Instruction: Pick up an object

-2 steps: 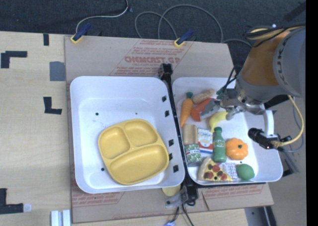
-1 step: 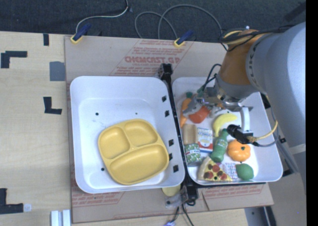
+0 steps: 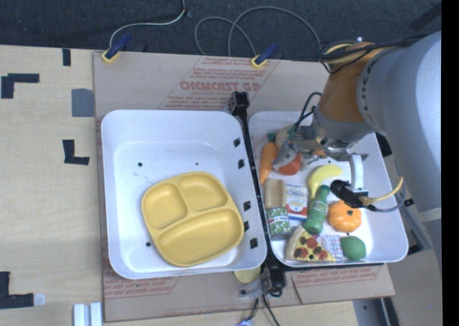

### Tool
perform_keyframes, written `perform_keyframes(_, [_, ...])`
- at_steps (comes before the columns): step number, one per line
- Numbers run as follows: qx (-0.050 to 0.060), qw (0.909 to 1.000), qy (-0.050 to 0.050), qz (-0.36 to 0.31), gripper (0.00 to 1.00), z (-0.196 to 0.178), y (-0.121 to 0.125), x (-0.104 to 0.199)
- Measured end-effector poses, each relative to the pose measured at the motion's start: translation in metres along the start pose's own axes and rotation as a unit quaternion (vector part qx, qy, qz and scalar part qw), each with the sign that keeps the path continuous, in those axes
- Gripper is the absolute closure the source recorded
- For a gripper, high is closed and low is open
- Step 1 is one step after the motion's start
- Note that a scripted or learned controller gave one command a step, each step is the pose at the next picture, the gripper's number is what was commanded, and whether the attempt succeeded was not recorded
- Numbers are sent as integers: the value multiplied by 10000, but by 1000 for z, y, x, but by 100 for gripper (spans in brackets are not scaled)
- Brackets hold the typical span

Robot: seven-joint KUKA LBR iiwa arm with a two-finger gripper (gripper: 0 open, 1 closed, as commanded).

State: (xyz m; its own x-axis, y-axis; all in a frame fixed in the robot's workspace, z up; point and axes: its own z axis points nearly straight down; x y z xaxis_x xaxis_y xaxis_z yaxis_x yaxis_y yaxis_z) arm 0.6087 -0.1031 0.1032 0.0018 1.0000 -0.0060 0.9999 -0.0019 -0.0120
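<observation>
The right bin (image 3: 399,244) holds several toy foods: an orange carrot (image 3: 266,160), a red piece (image 3: 290,166), a yellow banana (image 3: 324,176), a green bottle (image 3: 317,210), an orange (image 3: 344,217), a lime (image 3: 353,247) and a pizza slice (image 3: 307,244). My gripper (image 3: 292,148) reaches down into the back left part of this bin. It sits just above the red piece and right of the carrot. The wrist hides its tips. Nothing is visibly lifted.
A yellow divided plate (image 3: 192,217) lies in the left bin (image 3: 122,167). A tan bread piece (image 3: 274,192), a white carton (image 3: 295,195) and a green packet (image 3: 278,223) crowd the right bin's left side. The black divider (image 3: 247,167) runs between the bins. Cables (image 3: 251,27) loop behind.
</observation>
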Motion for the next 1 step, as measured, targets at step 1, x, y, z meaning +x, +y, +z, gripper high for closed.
perform_keyframes(1, [-93, 9999, 40, -40, 100, -102, -24, 46])
